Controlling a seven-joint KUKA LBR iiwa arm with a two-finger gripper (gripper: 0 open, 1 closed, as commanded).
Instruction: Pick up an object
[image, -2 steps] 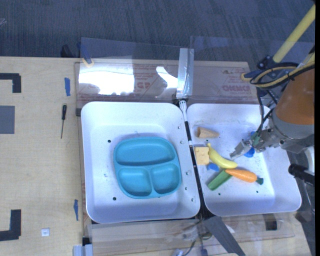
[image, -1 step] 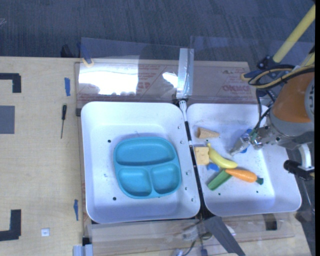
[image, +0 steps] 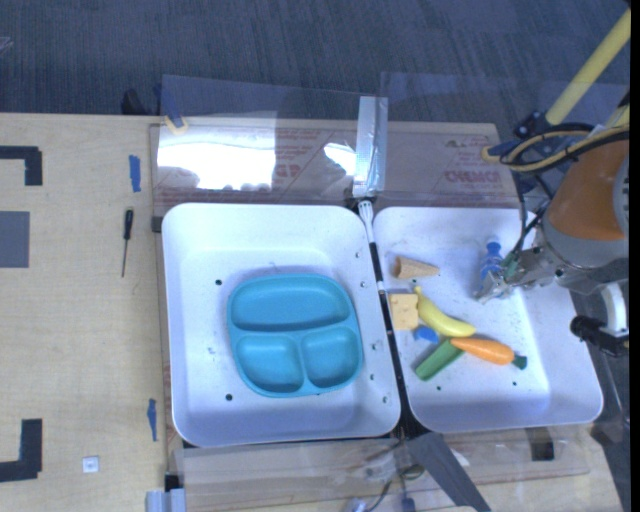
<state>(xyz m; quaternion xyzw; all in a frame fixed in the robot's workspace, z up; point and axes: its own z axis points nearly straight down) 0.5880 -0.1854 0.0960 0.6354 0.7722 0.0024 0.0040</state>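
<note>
across the bench, two shallow white bins side by side: left bin (image: 190, 300), right bin (image: 560, 395), meeting along a dark seam at the middle.

item 1: blue divided plate (image: 293, 333), three compartments, lying flat at the centre of the left bin, apart from every wall.

item 2: tan wedge (image: 414, 268), at about 10 o'clock in the right bin, near the seam.

item 3: yellow block (image: 403, 311), at 9 o'clock in the right bin, just beside the seam, touching the near end of the banana.

item 4: banana (image: 444, 320), lying slantwise near the middle of the right bin.

item 5: green piece (image: 438, 359), at 7 o'clock from the banana, just beside the carrot's blunt end.

item 6: carrot (image: 485, 350), orange with a dark green tip pointing toward 3 o'clock.

item 7: small blue bottle (image: 491, 258), at 1 o'clock in the right bin.

item 8: my gripper (image: 492, 290), reaching in from 3 o'clock, tips down at the bin floor just below the bottle; whether they are apart or together i cannot tell. the banana, carrot and the rest lie on the floor.
</note>
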